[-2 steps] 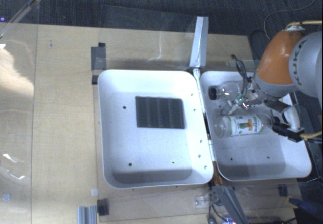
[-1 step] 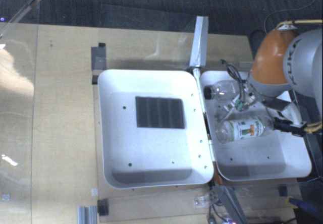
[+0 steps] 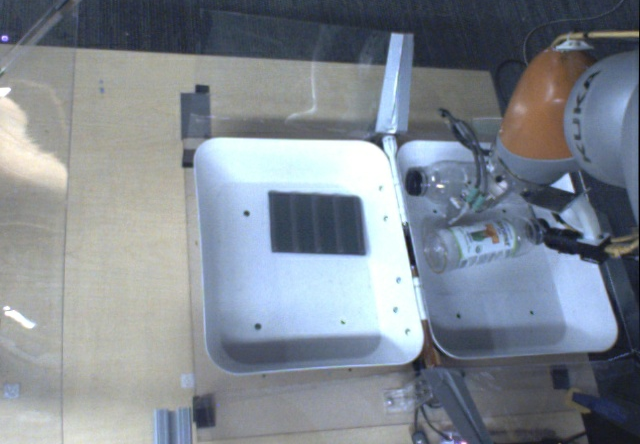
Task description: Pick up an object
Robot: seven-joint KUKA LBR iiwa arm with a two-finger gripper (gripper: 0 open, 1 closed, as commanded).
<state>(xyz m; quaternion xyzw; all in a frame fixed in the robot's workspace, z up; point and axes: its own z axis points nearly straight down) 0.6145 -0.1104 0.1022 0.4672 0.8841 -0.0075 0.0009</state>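
Observation:
Two clear plastic bottles lie in the right bin. The smaller bottle, with a dark cap, rests near the bin's back left corner. A larger bottle with a green and white label lies on its side in the middle of the bin. My gripper hangs below the orange band and reaches down between the two bottles, close to both. Cables and the wrist cover its tip. I cannot tell whether it touches either bottle.
The left bin has a dark ribbed rectangular patch on its floor. A clear panel and a metal post stand behind the bins. The grey arm covers the right bin's far right side.

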